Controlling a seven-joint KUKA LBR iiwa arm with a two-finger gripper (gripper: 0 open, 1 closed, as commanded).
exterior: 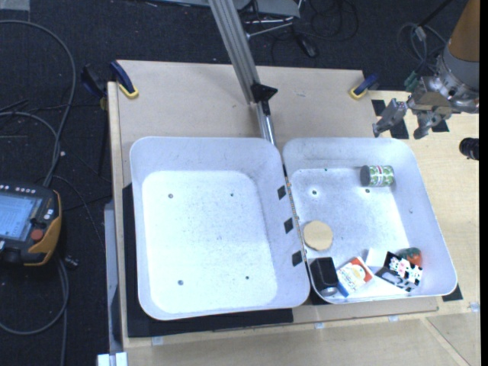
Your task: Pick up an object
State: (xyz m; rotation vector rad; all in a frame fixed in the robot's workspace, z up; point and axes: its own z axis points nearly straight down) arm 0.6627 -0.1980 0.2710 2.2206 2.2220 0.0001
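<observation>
Camera view: two shallow white bins are seen side by side on a pale wooden surface (191,101).
Arm: the grey arm with an orange band (465,29) is seen at the upper right.
Pincer (412,120): held above the surface, beyond the right bin's far rim, released, with nothing between its fingers.
Right bin (427,204): a green and white can (377,175) lies on its side near the far wall; a round tan disc (318,235) lies near the left wall; a black block (324,273), an orange and white packet (353,274) and a black and white printed toy (402,269) lie along the near wall.
Left bin (206,227): white, speckled floor.
</observation>
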